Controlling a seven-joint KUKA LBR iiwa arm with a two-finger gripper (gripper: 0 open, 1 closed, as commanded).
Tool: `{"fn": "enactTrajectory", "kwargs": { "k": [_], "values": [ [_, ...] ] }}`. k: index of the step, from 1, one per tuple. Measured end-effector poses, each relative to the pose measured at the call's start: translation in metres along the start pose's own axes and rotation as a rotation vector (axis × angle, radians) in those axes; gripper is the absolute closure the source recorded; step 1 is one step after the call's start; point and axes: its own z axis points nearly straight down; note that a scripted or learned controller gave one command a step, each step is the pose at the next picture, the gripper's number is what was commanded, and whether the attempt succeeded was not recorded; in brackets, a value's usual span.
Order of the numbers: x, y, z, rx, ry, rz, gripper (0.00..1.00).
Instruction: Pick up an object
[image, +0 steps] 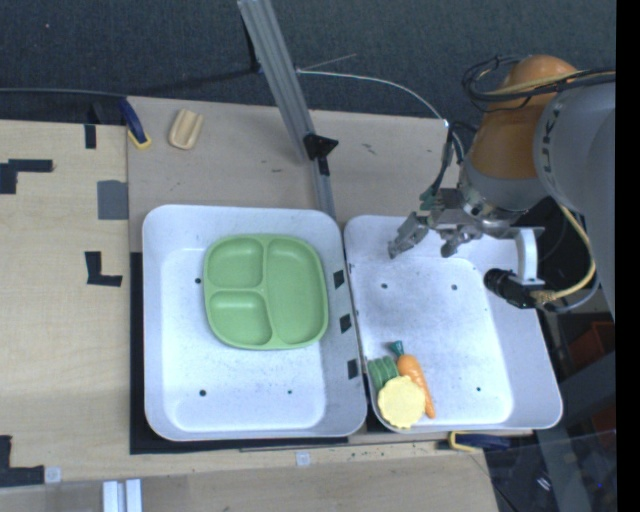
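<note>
1. The gripper (428, 240) hung spread and empty over the right bin's (520, 330) far edge.
2. The toy carrot (414, 378) lay beside a yellow disc (402, 403) at that bin's near-left corner.

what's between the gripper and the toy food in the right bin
Nothing visible. The gripper is over the far end of the right bin; the toy carrot and yellow piece sit in its near-left corner, with bare floor between.
</note>
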Motion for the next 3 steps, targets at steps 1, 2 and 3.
{"fn": "enactTrajectory", "kwargs": {
  "k": [1, 2, 3],
  "values": [
    [0.0, 0.0, 0.0, 0.0, 0.0, 0.0, 0.0],
    [-0.006, -0.009, 0.054, 0.005, -0.001, 0.001, 0.0],
    [-0.005, -0.011, 0.109, 0.006, -0.001, 0.001, 0.0]
  ]
}}
